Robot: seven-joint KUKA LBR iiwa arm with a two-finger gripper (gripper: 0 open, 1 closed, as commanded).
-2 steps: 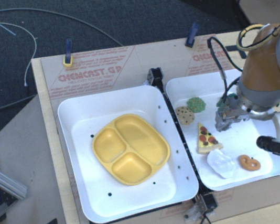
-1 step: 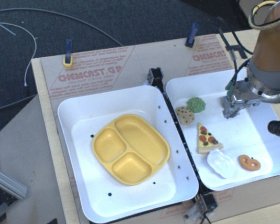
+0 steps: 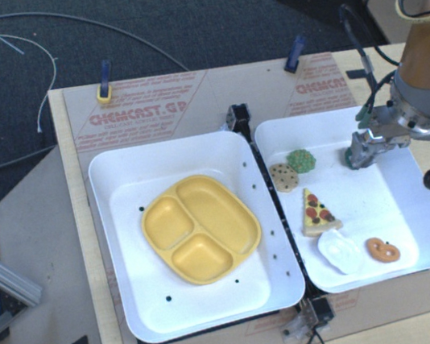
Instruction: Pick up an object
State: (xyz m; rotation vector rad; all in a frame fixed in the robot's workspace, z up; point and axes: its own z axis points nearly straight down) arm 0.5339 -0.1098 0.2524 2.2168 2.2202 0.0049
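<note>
The right bin holds several toy foods. A green broccoli and a speckled cookie lie near its left wall. Below them is a pizza slice, then a white piece and an orange pretzel near the front. My gripper hangs low over the bin's far right part, to the right of the broccoli and apart from it. Its tip looks dark and small at this distance.
The left bin bears a yellow divided plate. A black bracket sits between the bins at the back. Blue clamps grip the cardboard bench's far edge. Cables hang behind the arm at the right.
</note>
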